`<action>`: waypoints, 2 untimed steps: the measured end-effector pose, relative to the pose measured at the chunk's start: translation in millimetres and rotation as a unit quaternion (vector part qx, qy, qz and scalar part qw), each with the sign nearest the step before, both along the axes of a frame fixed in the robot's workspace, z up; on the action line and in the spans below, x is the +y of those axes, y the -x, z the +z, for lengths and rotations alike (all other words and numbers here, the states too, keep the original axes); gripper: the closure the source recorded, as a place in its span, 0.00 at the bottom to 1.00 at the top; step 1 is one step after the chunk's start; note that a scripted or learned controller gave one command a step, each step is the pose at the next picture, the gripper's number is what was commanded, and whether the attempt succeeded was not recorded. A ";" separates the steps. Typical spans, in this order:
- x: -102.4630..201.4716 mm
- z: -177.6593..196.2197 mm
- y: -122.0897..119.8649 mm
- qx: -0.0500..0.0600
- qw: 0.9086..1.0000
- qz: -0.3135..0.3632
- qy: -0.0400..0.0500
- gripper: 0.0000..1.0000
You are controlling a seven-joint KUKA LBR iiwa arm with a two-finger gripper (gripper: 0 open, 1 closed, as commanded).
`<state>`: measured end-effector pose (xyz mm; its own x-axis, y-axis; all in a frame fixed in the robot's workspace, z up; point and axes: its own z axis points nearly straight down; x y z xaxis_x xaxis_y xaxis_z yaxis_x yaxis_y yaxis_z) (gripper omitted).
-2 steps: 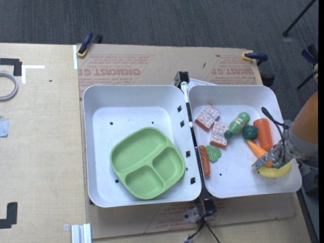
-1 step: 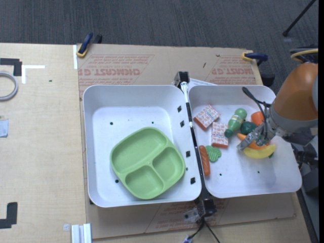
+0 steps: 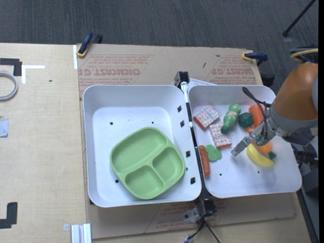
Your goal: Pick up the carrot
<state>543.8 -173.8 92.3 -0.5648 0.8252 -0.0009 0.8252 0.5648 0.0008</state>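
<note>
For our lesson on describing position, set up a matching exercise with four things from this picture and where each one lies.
Things:
1. green divided plate
2. banana
3. carrot
4. blue clamp

Places:
A. right bin, beside the arm's wrist
B. cardboard's far left corner
C. left bin
D. right bin, near the wall between the bins

Pairs: 1-C, 2-A, 3-D, 4-B
</note>
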 end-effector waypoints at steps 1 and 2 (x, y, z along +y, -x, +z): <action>-47.5 17.5 -32.5 0.000 0.995 0.102 0.000 0.00; -15.5 0.7 -31.0 -0.001 0.950 0.313 0.001 0.00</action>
<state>574.8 -189.3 93.0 -0.9450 0.3271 -0.0029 0.3271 0.9450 0.0009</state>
